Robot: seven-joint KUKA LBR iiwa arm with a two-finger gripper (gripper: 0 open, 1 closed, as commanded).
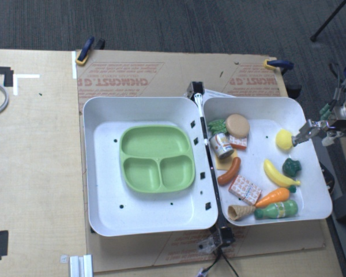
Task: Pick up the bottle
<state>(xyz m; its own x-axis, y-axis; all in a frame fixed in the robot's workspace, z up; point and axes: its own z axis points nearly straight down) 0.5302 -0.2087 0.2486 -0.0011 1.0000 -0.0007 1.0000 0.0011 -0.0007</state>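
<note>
A green divided plate (158,158) is lying in the left bin (98,154), while a banana (279,173), lemon (284,139), carrot (273,197), sausage (229,170) and can (221,145) are sitting in the right bin (317,178).

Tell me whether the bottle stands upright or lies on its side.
On its side. The green bottle lies lengthwise along the right bin's near wall, just below the carrot.

The end effector (304,134) shows at the view's right edge, its tip angled down and leftward.
</note>
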